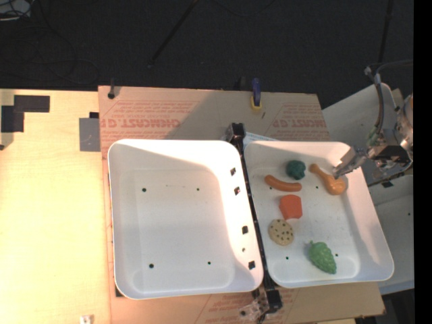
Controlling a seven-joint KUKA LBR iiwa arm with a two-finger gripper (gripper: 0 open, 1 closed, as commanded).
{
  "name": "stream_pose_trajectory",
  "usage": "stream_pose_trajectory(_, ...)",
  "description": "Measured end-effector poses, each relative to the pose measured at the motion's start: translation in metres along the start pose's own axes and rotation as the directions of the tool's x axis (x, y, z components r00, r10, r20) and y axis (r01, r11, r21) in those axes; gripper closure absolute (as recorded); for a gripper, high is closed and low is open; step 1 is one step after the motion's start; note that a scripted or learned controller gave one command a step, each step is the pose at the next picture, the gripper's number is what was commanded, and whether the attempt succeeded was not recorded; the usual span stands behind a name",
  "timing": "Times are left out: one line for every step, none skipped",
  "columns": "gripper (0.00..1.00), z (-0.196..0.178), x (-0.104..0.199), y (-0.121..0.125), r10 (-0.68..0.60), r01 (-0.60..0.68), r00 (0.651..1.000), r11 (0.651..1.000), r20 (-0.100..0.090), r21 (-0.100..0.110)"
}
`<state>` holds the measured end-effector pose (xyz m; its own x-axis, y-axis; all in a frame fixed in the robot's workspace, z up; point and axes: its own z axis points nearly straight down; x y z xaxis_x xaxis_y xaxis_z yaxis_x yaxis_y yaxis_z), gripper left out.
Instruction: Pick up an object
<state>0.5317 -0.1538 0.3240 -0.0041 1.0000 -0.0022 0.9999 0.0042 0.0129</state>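
Orange pear-shaped toy (330,180) is lying at the right bin's (378,248) far right, touching the gripper (344,165); grip state cannot be determined.

I see from one fixed camera high above the desk (47,201), looking down slanted on both bins.
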Motion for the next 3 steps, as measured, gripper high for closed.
stream_pose_trajectory(1.0,-0.002,-0.001,-0.002,0.001,-0.001,1.0,1.0,-0.002,0.015)
stream_pose_trajectory(1.0,0.093,-0.03,-0.055,0.009,-0.009,1.0,1.0,-0.005,0.027)
stream_pose_trajectory(1.0,0.078,-0.03,-0.051,0.007,-0.007,1.0,1.0,-0.004,0.017)
